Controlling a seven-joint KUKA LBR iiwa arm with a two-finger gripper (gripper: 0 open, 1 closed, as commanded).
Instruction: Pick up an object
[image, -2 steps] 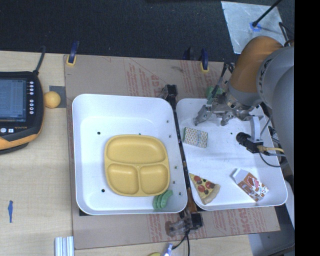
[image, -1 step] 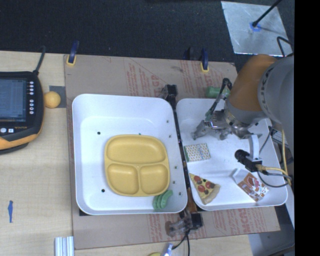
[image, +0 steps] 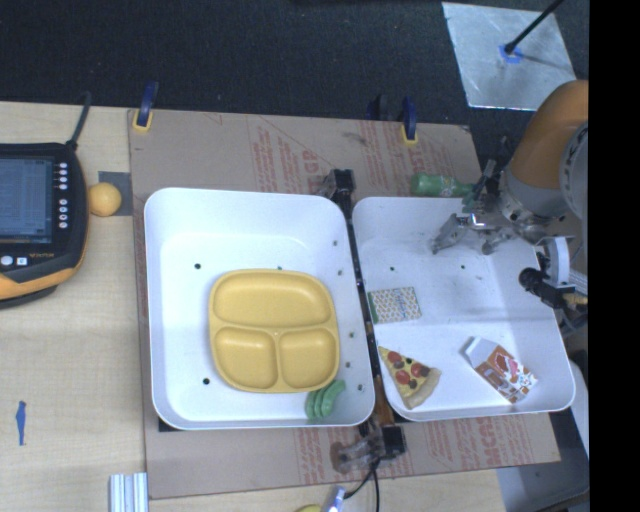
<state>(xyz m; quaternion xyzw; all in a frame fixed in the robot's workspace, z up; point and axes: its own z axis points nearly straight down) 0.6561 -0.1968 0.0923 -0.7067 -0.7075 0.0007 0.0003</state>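
My gripper (image: 466, 240) hangs over the far part of the right bin (image: 450, 275), its two fingers spread apart with nothing between them. In that bin lie a small patterned green square (image: 393, 303) near the left wall, a toy pizza slice (image: 408, 375) at the front left, and a red-and-white packet (image: 500, 368) at the front right. All three lie well in front of the gripper. The left bin (image: 180, 300) holds a yellow divided plate (image: 272, 330) and a green toy (image: 325, 400) at its front right corner.
A green object (image: 435, 185) lies on the cardboard just behind the right bin. On the bench at the left are a control pendant (image: 35, 220) and a yellow ball (image: 103, 198). Clamps (image: 342, 185) sit between the bins at back and front.
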